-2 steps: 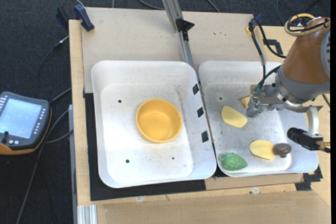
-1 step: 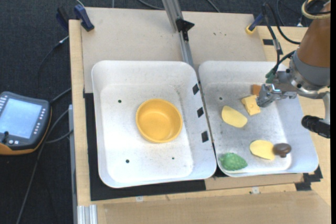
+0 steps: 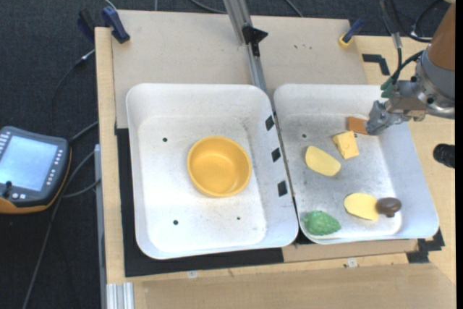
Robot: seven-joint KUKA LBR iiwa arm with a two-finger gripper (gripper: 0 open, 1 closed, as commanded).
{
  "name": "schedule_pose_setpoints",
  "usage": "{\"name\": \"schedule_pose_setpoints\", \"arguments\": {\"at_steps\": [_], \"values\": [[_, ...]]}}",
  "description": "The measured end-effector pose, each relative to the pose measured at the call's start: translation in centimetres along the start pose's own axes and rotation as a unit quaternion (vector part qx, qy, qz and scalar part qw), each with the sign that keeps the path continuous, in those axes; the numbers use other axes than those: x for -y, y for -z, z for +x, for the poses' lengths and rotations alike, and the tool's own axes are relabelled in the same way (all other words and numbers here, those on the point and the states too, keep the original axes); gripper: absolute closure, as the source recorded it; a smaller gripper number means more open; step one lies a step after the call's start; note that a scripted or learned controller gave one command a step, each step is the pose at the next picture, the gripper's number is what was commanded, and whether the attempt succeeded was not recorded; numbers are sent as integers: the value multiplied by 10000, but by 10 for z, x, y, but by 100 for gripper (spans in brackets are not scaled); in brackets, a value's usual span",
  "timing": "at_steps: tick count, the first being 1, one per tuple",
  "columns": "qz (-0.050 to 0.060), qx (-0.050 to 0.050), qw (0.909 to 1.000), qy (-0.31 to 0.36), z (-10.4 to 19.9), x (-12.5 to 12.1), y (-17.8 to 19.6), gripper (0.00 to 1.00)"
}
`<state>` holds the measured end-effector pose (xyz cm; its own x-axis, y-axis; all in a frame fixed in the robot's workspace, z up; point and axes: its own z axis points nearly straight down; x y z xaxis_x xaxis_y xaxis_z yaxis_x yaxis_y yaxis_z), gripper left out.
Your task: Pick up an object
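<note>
Hovering at the right bin's [image 3: 405, 155] upper right, the gripper [image 3: 377, 119] sits beside an orange block [image 3: 356, 124]; whether it grips is unclear. Below lie yellow pieces [image 3: 323, 161], a green lump [image 3: 320, 222]. A yellow bowl [image 3: 218, 166] occupies the left bin [image 3: 145, 155].

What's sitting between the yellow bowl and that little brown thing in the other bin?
In the camera view, between the yellow bowl and the brown object lie the bins' touching rims and a pale yellow lump.
</note>
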<state>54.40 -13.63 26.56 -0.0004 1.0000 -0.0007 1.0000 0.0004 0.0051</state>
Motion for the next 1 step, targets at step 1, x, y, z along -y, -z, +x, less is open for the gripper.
{"name": "schedule_pose_setpoints", "arguments": {"at_steps": [1], "values": [[23,-10,10000,23,58,-6,3,100]]}}
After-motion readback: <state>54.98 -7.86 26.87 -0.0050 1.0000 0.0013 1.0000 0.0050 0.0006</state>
